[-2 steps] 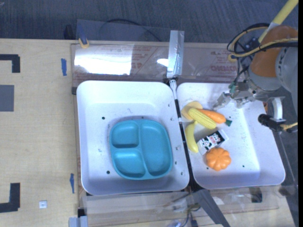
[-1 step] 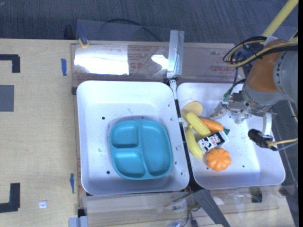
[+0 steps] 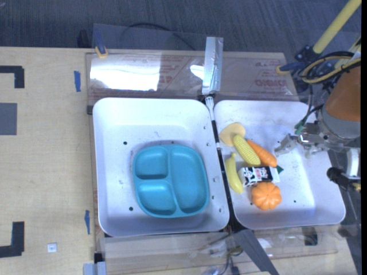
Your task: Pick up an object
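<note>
The right bin (image 3: 321,208) holds a cluster of toy foods near its left wall. An ear of corn (image 3: 246,149) lies beside an orange carrot (image 3: 262,153). Below them are a yellow banana (image 3: 233,175), a black-and-white carton (image 3: 256,175) and a small orange pumpkin (image 3: 266,195). A pale yellow rounded piece (image 3: 231,133) sits at the top of the cluster. My gripper (image 3: 299,139) hangs over the right part of this bin, to the right of the carrot and apart from it, with nothing seen in it.
The left bin (image 3: 114,125) contains a blue divided plate (image 3: 171,179). A clear plastic panel (image 3: 172,70) stands behind both bins. Cables and a yellow pole (image 3: 338,22) are at the upper right, next to the arm.
</note>
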### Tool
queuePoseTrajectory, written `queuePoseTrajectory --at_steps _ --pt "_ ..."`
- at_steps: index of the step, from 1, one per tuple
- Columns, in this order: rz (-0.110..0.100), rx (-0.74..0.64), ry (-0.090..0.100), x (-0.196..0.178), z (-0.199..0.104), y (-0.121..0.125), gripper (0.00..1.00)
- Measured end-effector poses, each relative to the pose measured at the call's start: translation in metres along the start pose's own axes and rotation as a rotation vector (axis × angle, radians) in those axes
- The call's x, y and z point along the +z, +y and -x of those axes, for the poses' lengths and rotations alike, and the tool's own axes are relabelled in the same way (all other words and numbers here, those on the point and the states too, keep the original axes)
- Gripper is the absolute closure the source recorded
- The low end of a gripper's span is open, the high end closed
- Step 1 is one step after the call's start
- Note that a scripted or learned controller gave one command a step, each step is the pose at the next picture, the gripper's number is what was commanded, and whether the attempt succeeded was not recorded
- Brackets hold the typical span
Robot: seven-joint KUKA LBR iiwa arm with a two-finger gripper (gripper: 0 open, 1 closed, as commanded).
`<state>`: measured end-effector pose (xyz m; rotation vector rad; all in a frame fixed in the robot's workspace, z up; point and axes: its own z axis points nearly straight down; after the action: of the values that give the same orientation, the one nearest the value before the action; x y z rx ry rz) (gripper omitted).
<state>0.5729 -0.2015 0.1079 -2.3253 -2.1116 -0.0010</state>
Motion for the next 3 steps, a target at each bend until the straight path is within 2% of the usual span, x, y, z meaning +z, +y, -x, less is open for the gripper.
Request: queuePoseTrajectory --at_steps 1,2,3 --pt "0.001 0.204 -0.001 -0.034 -0.008 -0.019 0.0" --pt "0.006 0.143 0.0 0.021 -0.076 -0.031 0.0" --pt "0.007 0.116 -0.001 -0.027 -0.056 0.047 0.0"
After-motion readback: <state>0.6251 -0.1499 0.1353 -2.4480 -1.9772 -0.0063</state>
